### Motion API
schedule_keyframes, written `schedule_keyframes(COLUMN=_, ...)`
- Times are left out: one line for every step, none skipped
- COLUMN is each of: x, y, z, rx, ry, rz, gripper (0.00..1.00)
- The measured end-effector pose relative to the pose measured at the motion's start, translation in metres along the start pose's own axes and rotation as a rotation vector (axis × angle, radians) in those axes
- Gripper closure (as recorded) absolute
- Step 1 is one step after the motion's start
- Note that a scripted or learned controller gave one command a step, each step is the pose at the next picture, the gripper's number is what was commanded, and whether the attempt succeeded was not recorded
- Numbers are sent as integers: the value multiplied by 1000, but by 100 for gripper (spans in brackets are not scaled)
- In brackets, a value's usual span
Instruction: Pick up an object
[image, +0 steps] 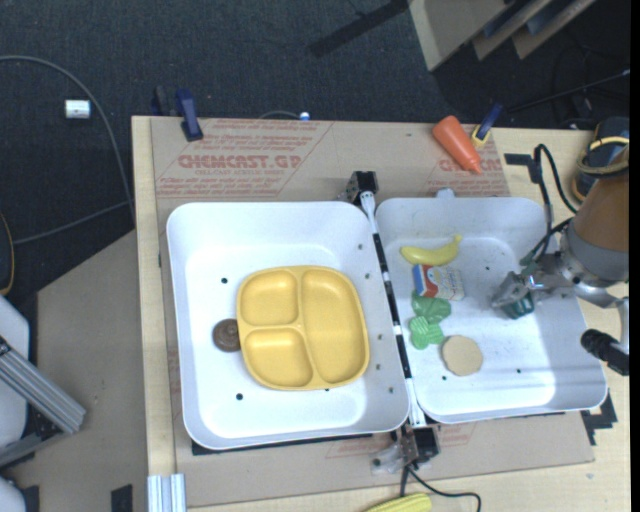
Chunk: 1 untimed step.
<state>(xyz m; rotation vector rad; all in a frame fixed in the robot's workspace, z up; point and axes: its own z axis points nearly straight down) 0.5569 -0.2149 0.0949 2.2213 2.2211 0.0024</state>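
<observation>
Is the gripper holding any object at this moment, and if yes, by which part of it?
It cannot be told. The gripper is low in the right bin, with something small and dark teal at its tip; it is too blurred to tell a held object from the gripper itself.

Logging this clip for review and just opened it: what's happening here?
A KUKA arm reaches in from the right, its end effector low over the right bin. Nothing is visibly held. To its left lie a banana, a small packet, green toys and a tan disc. The left bin holds a yellow divided plate with a brown disc beside it.
</observation>
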Motion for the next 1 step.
schedule_keyframes(x=68, y=65, z=10, rx=-1, ry=0, rz=-2, gripper=100)
